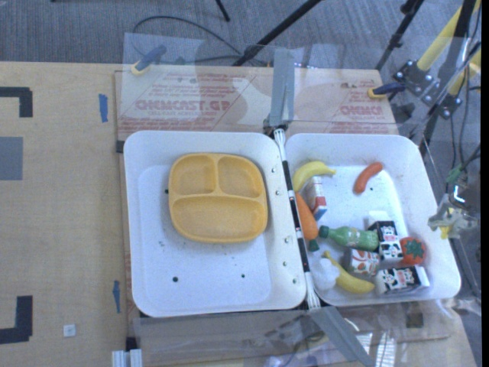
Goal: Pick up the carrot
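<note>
The clear sheet (183,102) behind the bins reads "CHEMCAST GP". The carton (391,251) labels are too small to read. The left bin (145,281) holds a yellow plate (218,197). The carrot (307,219) lies in the right bin (412,167), by the middle wall, between two bananas (309,173). I cannot tell the jaws' state.

The gripper (449,219) looks like a small, pale grey metal piece with a greenish-white bit above it. It's too blurred to make out more.
</note>
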`<action>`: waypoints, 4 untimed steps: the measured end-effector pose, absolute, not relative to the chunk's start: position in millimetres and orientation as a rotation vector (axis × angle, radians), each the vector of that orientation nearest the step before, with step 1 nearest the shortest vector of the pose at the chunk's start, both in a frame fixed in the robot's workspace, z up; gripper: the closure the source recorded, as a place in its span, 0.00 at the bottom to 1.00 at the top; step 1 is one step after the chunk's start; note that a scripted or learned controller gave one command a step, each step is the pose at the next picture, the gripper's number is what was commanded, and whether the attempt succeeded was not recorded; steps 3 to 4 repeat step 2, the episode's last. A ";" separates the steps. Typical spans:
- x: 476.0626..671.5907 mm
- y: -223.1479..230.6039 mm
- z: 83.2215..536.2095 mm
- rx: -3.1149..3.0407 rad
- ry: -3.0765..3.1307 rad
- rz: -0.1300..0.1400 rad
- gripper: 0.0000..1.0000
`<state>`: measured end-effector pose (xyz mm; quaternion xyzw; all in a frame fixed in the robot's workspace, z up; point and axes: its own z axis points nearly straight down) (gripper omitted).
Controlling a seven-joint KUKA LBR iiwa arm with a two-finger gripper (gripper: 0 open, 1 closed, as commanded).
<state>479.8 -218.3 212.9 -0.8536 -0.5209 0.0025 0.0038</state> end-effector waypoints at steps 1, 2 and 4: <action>479.7 -200.4 200.4 -2.880 -1.236 0.010 1.00; 479.9 -171.7 202.4 -3.065 -0.679 0.010 1.00; 479.9 -171.7 202.4 -3.065 -0.679 0.010 1.00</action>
